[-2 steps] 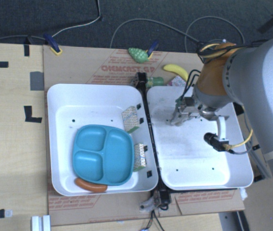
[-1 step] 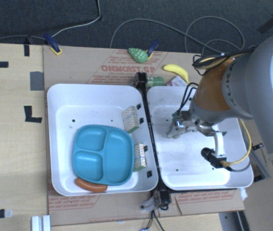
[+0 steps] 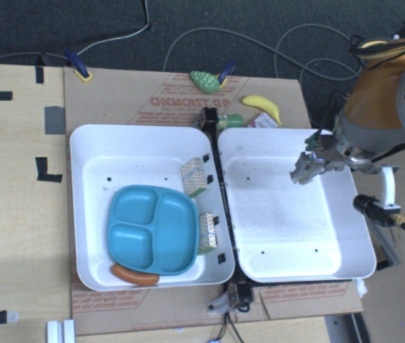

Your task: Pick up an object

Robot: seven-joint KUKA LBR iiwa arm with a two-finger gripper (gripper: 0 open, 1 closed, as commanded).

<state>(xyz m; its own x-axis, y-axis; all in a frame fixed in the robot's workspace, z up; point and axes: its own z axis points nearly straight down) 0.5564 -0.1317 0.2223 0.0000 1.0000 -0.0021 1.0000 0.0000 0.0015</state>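
Note:
My gripper [image 3: 306,168] hangs over the right part of the right bin [image 3: 288,256], near its far right corner, with nothing seen between its fingers. In the left bin [image 3: 91,191] lies a blue divided plate [image 3: 152,229]. An orange sausage-shaped toy [image 3: 135,275] rests at the plate's front edge. A small patterned packet [image 3: 193,171] sits by the plate's far right side, and another small packet [image 3: 208,231] lies at its right edge.
Behind the bins, on the cardboard, lie a green toy [image 3: 205,81], a yellow banana [image 3: 263,106] and a small packet [image 3: 263,121]. Cables run across the dark floor at the back. The arm's orange band [image 3: 381,91] stands at the right.

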